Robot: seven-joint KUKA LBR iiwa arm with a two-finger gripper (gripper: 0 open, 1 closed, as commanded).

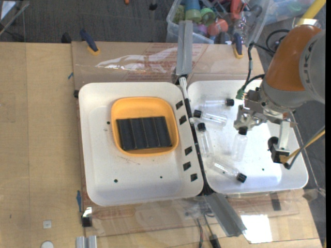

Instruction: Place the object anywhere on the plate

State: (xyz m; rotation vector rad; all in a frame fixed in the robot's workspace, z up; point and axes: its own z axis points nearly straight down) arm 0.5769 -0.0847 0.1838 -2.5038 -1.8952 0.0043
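An orange plate (140,104) lies in the left bin (98,154), with a black ridged block (144,133) on it. Several clear tubes with black caps are scattered in the right bin (289,177): one near the back (214,105), one by the divider (204,140), one at the front (227,170). My gripper (243,124) hangs over the middle of the right bin, just above another clear tube (239,144) that lies on the bin floor. Whether it touches that tube cannot be made out.
A grey divider (187,133) with black clips separates the two bins. A clear box of coloured toys (217,6) stands behind the bench. The arm's orange band (292,56) looms over the right bin's back right corner.
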